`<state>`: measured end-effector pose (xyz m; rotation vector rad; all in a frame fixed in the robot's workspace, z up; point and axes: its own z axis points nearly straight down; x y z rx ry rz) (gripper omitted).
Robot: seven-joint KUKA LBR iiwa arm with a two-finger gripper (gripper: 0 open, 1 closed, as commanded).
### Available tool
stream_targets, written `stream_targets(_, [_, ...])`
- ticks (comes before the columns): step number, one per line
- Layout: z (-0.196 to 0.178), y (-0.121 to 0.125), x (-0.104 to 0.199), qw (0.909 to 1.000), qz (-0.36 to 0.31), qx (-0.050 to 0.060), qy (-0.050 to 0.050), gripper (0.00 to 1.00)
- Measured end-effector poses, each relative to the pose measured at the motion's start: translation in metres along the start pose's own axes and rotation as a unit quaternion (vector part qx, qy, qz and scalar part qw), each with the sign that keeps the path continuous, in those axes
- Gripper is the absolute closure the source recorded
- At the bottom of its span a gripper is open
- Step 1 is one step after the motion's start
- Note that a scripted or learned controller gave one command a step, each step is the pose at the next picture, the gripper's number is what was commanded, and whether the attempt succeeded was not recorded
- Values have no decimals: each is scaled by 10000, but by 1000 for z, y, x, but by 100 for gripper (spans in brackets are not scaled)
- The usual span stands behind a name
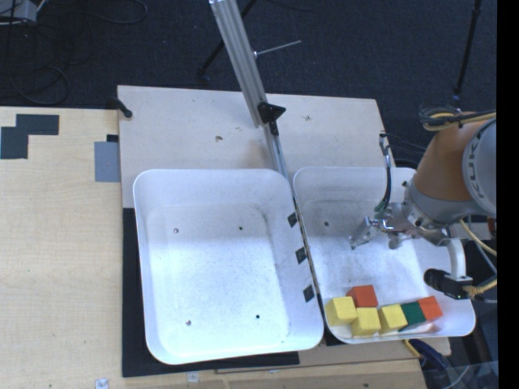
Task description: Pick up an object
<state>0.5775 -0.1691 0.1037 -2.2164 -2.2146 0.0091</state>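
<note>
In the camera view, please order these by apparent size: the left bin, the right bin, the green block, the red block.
1. left bin
2. right bin, partly covered by the arm
3. red block and green block: similar, and the green one is partly hidden, so unranked

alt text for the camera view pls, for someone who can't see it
A grey robot arm's gripper hangs over the right bin, above yellow, red, green and orange blocks clustered at its near edge. The left bin sits alongside.

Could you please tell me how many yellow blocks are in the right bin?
3, all along the near edge of the right bin: one leftmost, one beside it under the red block, one next to the green block. Others could be hidden.
</note>
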Motion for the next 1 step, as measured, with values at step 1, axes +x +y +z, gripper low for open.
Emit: stream_targets(1, [12,35,69,10000,-32,-61,-4,0])
